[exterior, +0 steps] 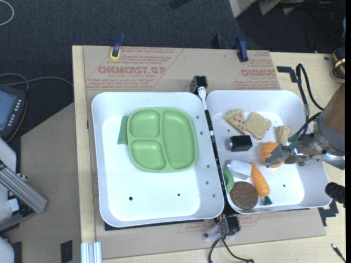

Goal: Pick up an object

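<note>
The right bin (pixel 290 106) holds several food items: a waffle-like cracker (pixel 235 119), a bread slice (pixel 258 125), a small tan piece (pixel 282 134), a black box (pixel 240 143), an orange fruit (pixel 269 148), a white packet (pixel 239 167), a carrot (pixel 260 180), a round brown cookie (pixel 244 195) and a green item (pixel 227 178). My gripper (pixel 279 155) reaches in from the right and sits low, right against the orange fruit's right side, partly covering it. The grey arm (pixel 333 127) stands over the bin's right edge.
A green divided plate (pixel 162 138) lies in the left bin (pixel 109 190). A black cable (pixel 304 92) runs along the right bin's far right corner. Clamps (pixel 115 47) hold the cardboard base at the back.
</note>
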`<state>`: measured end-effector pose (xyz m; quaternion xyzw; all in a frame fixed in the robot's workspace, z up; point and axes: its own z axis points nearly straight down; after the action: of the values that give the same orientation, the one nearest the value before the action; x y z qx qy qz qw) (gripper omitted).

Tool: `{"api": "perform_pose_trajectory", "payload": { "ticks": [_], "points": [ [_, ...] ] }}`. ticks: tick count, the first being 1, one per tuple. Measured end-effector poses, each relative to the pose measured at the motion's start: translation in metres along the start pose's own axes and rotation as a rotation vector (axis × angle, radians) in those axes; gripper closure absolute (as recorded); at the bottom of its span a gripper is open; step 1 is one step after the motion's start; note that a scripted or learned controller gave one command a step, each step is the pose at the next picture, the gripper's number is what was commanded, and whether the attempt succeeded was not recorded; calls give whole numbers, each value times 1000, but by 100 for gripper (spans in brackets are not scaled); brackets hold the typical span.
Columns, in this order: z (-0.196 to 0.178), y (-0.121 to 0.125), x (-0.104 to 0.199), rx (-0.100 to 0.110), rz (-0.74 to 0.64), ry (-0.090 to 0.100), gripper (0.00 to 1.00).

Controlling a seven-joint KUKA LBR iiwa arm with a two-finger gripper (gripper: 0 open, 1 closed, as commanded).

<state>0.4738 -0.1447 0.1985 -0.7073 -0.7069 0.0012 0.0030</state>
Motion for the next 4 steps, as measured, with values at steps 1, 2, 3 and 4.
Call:
{"api": "perform_pose_trajectory", "payload": {
  "ticks": [1,2,3,4],
  "points": [
    [45,-6,-3,1,0,0,0],
    [107,-9,3,1,0,1,0],
    [114,-9,4,-3,0,-1,0],
    [104,-9,3,-6,1,-2,100]
  ]
}}
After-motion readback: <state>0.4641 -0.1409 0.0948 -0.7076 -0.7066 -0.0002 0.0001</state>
